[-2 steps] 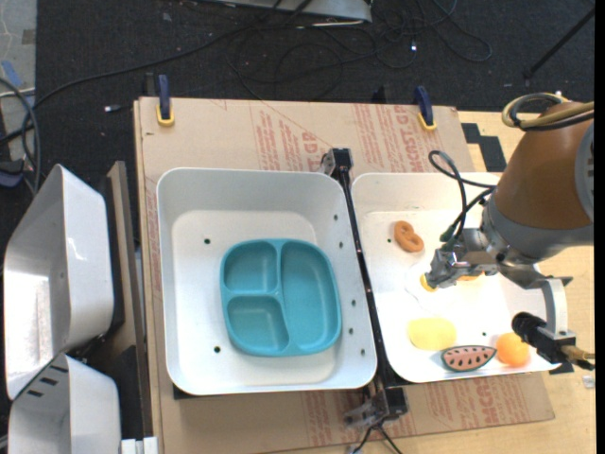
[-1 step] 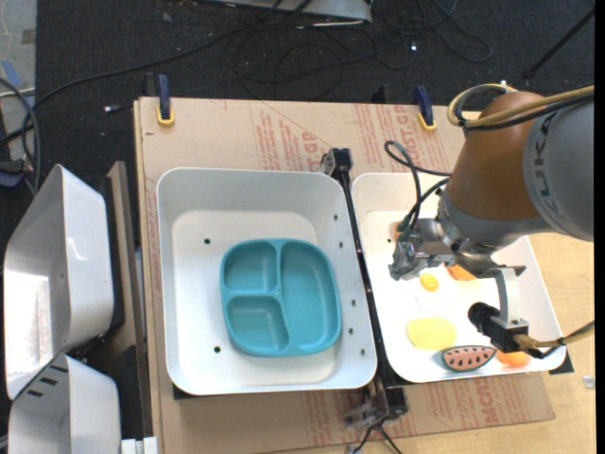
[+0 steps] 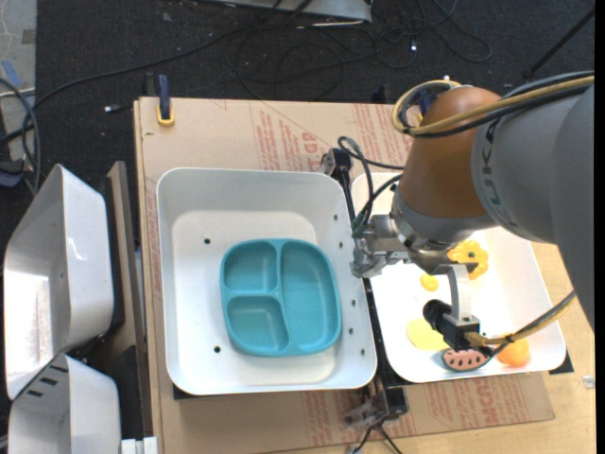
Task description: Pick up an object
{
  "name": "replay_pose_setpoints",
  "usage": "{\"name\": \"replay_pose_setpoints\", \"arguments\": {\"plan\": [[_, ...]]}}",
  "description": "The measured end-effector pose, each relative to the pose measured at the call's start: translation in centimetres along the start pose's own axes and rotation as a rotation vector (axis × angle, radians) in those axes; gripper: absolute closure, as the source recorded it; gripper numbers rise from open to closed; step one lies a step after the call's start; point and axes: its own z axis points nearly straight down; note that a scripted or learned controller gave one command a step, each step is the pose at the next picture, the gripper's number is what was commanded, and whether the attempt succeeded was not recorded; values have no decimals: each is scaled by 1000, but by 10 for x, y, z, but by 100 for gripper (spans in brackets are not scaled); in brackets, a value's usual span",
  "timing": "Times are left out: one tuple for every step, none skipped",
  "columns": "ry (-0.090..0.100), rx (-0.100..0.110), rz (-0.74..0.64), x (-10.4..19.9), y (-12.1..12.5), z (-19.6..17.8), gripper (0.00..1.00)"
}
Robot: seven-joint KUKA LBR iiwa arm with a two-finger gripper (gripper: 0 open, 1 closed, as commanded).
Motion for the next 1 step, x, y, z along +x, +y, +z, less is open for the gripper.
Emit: {"name": "replay_pose_setpoints", "arguments": {"plan": [[1, -1, -1, 49, 15, 4, 100]]}}
